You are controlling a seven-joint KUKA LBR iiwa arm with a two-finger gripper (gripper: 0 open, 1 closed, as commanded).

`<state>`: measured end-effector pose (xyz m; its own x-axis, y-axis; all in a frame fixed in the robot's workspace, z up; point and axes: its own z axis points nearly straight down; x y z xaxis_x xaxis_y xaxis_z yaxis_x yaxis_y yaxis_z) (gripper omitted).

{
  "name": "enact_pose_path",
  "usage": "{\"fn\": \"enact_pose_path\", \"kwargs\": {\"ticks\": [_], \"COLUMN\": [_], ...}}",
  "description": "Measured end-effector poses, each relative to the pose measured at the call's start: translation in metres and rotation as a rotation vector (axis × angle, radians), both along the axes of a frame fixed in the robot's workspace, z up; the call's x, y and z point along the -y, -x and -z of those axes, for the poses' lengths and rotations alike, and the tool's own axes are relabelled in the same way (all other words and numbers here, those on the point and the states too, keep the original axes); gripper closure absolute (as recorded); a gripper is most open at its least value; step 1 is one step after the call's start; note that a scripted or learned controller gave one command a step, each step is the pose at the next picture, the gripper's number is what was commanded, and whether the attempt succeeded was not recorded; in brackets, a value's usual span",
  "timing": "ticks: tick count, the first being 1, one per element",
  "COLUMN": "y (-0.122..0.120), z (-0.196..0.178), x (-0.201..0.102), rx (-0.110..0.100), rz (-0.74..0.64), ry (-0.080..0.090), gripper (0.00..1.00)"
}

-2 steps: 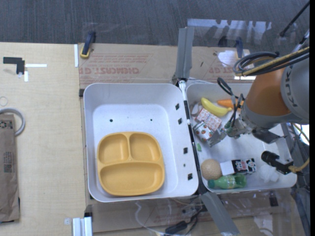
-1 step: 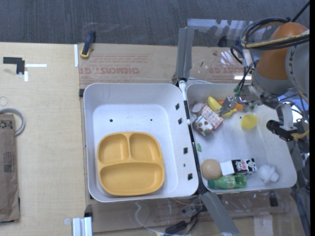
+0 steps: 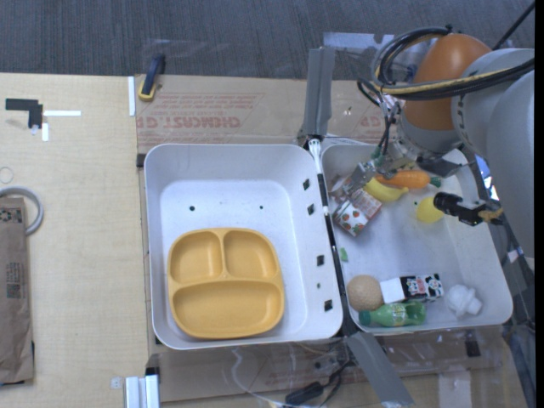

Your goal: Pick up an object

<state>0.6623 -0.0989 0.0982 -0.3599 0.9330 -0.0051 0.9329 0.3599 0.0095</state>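
My gripper hangs under the grey wrist and orange band over the far part of the right bin. It is right above a cluster of an orange carrot-like piece, a yellow banana-like piece and a small red-and-white carton. The wrist and cables hide the tips, and I see nothing clearly held. A yellow lemon-like object lies just to the right of the cluster.
Along the right bin's near wall lie a brown ball, a black-and-white box, a green bottle and a white lump. The left bin holds a yellow divided plate. A black arm part juts over the right bin.
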Motion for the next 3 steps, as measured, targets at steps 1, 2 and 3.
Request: {"fn": "enact_pose_path", "kwargs": {"ticks": [1,2,3], "y": [0.024,0.052,0.008], "z": [-0.064,-0.103,0.006], "x": [0.117,0.107,0.072], "rx": [-0.006,-0.009,-0.008], "rz": [-0.113,-0.03,-0.161], "ry": [0.003,0.001,0.001], "gripper": [0.0,0.0,0.0]}}
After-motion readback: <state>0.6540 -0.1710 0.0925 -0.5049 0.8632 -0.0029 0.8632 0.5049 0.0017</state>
